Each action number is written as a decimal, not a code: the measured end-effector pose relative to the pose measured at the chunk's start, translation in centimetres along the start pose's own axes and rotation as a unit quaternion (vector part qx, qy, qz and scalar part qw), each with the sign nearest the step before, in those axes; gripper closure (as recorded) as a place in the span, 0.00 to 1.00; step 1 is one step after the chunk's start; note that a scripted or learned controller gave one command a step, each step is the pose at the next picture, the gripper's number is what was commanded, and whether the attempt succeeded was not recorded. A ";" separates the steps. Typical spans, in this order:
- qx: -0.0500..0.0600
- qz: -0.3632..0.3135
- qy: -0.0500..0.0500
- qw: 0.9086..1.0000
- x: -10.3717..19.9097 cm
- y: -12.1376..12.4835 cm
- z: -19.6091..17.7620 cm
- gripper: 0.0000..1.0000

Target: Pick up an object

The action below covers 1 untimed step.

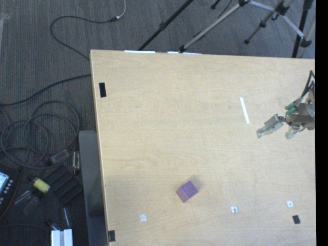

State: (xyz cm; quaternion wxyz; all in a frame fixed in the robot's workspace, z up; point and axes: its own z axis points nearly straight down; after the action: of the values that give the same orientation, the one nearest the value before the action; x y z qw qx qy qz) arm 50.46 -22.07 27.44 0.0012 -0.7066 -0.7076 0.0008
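A small purple cube [186, 191] lies on the pale wooden bench top [169, 127], near the front and a little left of the middle. My gripper [275, 133] hangs at the right edge of the view, well to the right of the cube and farther back. Its two fingers are spread apart and it is open, with nothing between them. One fingertip [261, 132] points left toward the middle of the bench.
A thin white strip [245, 110] lies on the bench just left of the gripper. Small black marks [102, 89] and white tags [234, 209] dot the bench. Cables and gear [41, 152] lie on the floor to the left, and tripod legs [246, 4] stand behind.
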 end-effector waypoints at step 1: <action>0.001 -0.062 0.001 0.998 5.2 0.8 15.5 0.00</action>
State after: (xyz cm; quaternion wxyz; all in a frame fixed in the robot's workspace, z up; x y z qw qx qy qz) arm 51.20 -16.83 11.94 0.0021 -0.6612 -0.7502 0.0006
